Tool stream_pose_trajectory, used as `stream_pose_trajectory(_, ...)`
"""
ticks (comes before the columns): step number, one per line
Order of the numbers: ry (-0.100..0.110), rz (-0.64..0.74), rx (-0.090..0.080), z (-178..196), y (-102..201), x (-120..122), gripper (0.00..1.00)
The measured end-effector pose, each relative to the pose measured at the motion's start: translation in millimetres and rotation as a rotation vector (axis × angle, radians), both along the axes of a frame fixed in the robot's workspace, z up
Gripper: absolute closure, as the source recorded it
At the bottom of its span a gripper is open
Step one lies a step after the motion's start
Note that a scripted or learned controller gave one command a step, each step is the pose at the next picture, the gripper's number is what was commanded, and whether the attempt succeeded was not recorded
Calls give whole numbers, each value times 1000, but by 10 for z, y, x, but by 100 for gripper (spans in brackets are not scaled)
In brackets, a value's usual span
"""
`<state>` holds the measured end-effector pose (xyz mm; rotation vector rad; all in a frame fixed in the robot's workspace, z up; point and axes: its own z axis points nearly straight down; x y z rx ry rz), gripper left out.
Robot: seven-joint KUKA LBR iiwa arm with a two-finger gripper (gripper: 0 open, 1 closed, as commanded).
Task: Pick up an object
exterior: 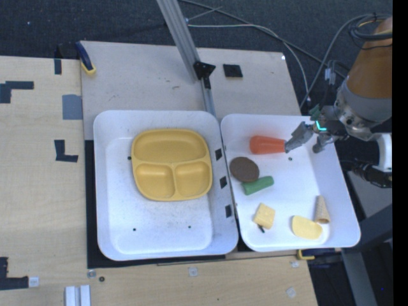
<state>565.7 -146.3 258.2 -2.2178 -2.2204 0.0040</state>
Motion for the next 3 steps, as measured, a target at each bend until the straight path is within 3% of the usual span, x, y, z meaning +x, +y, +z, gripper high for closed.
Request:
stream_pose_trajectory(1,-3,0,-1,10,0,6,0)
stream_pose_trajectory(3,2,-1,0,-1131,-144,-37,0)
